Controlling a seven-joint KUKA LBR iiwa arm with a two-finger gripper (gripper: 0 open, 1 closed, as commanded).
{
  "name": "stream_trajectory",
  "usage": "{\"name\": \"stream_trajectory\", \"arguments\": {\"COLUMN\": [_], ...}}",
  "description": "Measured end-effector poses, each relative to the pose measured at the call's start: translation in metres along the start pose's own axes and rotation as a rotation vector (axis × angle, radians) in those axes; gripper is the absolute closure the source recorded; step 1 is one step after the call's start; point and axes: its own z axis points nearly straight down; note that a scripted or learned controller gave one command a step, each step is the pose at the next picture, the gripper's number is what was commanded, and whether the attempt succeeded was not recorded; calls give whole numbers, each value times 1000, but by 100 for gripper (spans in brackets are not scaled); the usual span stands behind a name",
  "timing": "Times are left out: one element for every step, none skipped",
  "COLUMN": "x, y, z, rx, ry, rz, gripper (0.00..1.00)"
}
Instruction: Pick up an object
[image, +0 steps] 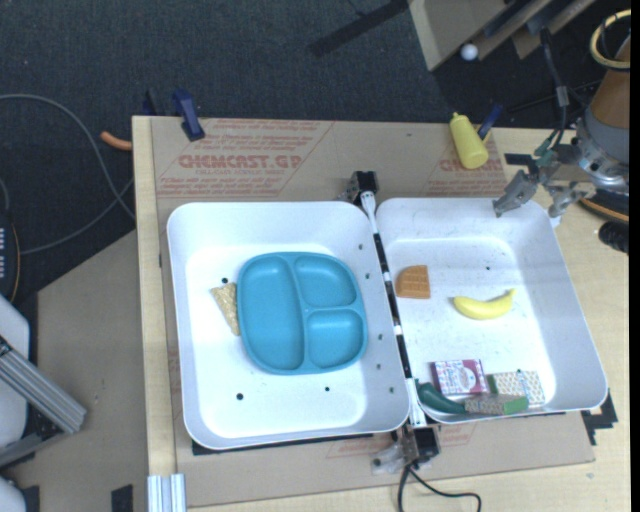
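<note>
Grey KUKA arm with orange band (612, 100) enters at upper right of frame, wrist angled down and toward left. Grey metal two-finger gripper (536, 196) sits at upper right, fingers spread apart, tips pointing down-left. Nothing between fingers. Most of arm cut off by frame edge.

Near the grey fingers (534, 195) sits a white bin (570, 300) with a yellow banana (483, 305), a brown cracker (413, 282) and a pink and white box (459, 377). Farther from the fingers, another white bin (200, 250) holds a blue tray (300, 310). The desk (250, 160) is tan with red letters.
</note>
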Motion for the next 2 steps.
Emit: {"name": "stream_trajectory", "arguments": {"x": [-15, 18], "y": [-56, -81], "z": [66, 116], "rx": [2, 2], "ry": [0, 1], "rz": [1, 0], "gripper": [0, 0]}}
